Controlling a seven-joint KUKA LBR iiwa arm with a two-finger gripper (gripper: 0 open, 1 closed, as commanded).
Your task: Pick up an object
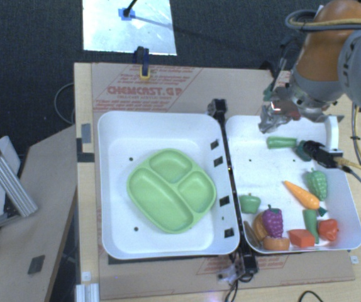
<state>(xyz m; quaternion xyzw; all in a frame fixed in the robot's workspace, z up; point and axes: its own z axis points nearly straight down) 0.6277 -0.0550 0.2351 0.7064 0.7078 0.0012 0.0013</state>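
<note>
Step in hand, judged: approach for a pick in the right bin [344,187].

Nearest candidate: green cucumber-like piece [281,143], lying flat in the far part of the right bin, long axis running left to right, well apart from the other toys. Best handled by descending straight over its middle, fingers set across the narrow width, closing only once fully down around it. Risk, judged: rounded toy rolling or squirting out under an off-centre close.

Other stock, near part of the right bin, crowded together: orange carrot [302,195], green bumpy vegetable [318,183], purple grapes [272,220], green pepper [249,202], red pieces at the near right corner. Harder picks, being touching or just beside one another.

Left bin [114,168]: holds a green divided plate [171,190].

End effector [270,122]: hangs over the far left part of the right bin, just beyond the cucumber-like piece, apparently apart from it. Spread of fingers: cannot tell, too small and dark against the wrist. Nothing seen between them.
</note>
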